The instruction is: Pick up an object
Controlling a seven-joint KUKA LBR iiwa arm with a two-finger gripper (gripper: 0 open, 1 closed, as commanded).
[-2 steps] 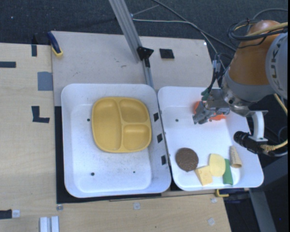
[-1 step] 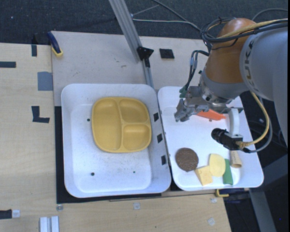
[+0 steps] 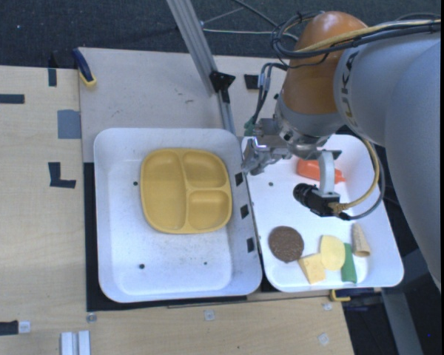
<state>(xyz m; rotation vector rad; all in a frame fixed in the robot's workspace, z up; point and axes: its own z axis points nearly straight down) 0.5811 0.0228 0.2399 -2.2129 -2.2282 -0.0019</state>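
I hover the jaws [image 3: 260, 156] at the right bin's [image 3: 385, 272] rim — grip state unclear — orange piece [image 3: 314, 170] just beside.

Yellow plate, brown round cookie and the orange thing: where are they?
Yellow plate [image 3: 185, 191], camera view, on the divider between its compartments.
Brown round cookie [image 3: 286, 243], camera view, on its middle.
Orange thing [image 3: 311, 169], camera view, on its uncovered left part.
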